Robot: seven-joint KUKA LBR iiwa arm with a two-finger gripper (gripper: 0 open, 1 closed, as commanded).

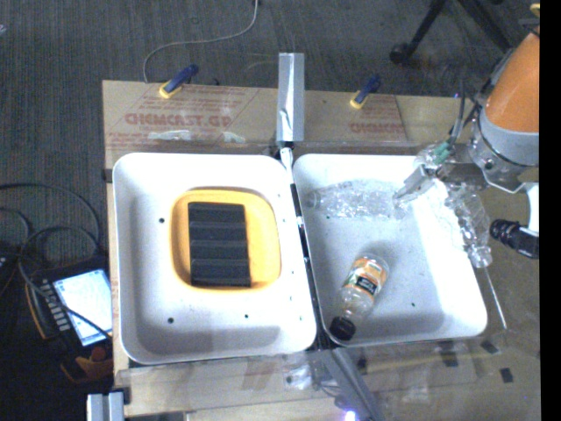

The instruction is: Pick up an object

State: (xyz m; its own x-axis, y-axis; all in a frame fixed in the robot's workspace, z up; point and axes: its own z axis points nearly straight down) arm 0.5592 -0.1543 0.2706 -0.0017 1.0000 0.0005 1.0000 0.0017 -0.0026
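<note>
Two white bins side by side: the left bin (140, 261) holds a yellow tray (267, 235) with a black ribbed block (217, 244) set in it; the right bin (438, 296) holds a clear bottle (361, 286) and crumpled clear plastic (351, 202). The gripper (438, 175) hangs over the right bin's far right corner, fingers spread, nothing between them. The bottle lies nearer the camera and leftward from it, long axis slanting, dark cap toward the near rim

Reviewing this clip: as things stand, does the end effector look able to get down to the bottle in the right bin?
Probably yes. The bottle lies on its side on the right bin's floor, nothing over it, with bare floor around it. The end effector is above that bin's far corner.
</note>
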